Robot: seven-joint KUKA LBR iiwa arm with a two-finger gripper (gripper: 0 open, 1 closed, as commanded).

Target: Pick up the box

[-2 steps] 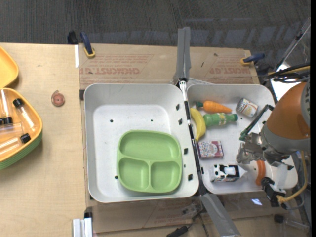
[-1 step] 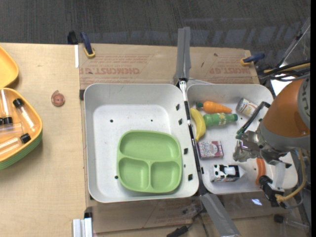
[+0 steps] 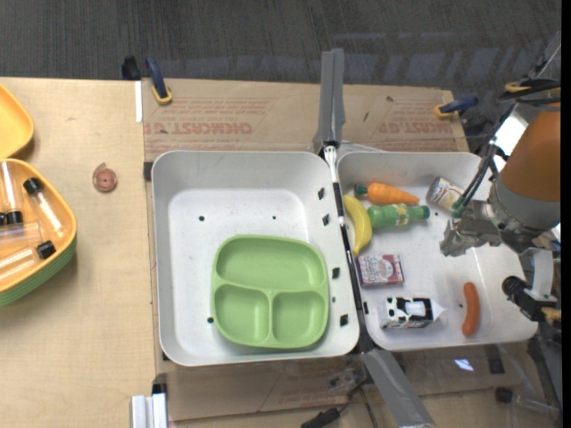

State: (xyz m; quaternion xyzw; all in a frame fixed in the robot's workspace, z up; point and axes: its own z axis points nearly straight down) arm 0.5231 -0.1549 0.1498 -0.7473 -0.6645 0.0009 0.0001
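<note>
The tan surface bears two white bins: the left bin holds a green divided plate, the right bin the small pink box near its left wall. The pincer hovers right of the box; its spread cannot be told. Beyond lie brown cardboard and dark grey carpet.

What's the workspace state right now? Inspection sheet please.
Surface: two white bins side by side on cardboard over a wooden bench.
Job's things: pink box lying flat in the right bin, near its left wall.
Clutter: right bin holds banana, carrot, green bottle, can, cow-print carton, sausage; left bin holds green tray.
Grippers: gripper over the right bin's right side, apart from the box.
Cables: nothing seen.
Surroundings: yellow trays with vials at left; clamps on the cardboard.
</note>
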